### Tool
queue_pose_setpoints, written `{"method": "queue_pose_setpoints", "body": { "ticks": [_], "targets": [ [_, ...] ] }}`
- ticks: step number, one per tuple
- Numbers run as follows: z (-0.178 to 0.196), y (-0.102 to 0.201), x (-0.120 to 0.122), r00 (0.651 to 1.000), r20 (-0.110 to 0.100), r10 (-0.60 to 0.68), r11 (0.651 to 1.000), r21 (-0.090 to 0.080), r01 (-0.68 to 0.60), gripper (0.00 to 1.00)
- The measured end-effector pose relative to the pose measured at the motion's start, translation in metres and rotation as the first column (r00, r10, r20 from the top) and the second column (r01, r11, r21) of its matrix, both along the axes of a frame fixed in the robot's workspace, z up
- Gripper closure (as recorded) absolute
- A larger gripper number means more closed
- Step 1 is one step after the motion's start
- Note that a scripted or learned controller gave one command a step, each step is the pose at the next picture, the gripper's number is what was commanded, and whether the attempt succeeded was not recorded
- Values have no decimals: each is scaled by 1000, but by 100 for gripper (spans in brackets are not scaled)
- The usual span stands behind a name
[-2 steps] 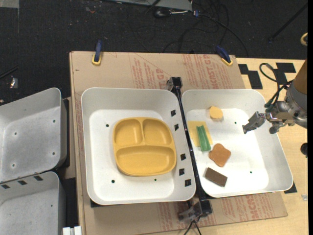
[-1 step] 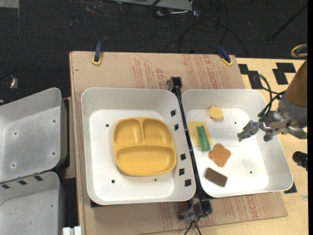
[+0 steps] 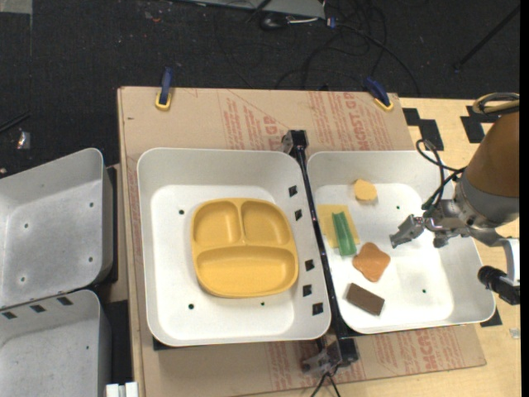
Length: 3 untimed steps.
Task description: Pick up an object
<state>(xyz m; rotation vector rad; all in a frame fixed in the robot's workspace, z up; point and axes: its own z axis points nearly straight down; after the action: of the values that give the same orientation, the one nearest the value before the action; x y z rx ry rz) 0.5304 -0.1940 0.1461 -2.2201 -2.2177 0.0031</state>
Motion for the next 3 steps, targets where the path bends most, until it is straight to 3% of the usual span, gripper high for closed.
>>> {"method": "queue_pose_setpoints", "body": {
  "ticks": [1,2,3],
  "targets": [
    [-53,1,-1,1000,0,0,1000,0,0,0],
    [-40,0,1,1000,5,-1,1000,-2,1,100],
    [21,-6,1,1000,9,2,1000,-4,-2,100]
  ]
}}
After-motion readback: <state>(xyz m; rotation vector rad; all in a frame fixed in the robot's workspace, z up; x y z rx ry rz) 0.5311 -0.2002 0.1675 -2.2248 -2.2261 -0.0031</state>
